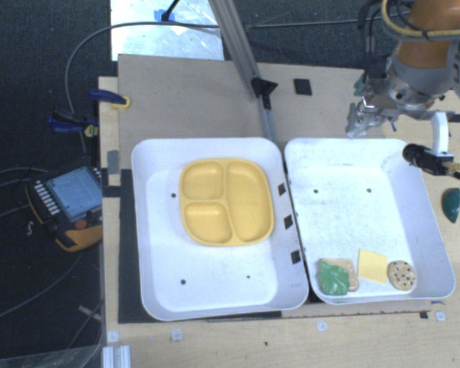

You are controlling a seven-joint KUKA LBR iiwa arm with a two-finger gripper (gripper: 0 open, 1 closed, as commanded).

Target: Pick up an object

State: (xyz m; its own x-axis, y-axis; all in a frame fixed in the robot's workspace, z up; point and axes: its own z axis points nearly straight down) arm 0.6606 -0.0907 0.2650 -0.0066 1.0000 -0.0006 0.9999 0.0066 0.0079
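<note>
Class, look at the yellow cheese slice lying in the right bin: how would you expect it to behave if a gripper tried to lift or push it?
The yellow cheese slice looks thin and flat, so it probably offers little edge to grasp. It would likely slide on the smooth right bin rather than roll or tip. Pushed, it may bump the cookie beside it.

A yellow divided plate lay in a white bin, well apart from the gripper; blue clamps sat farther beyond.
</note>
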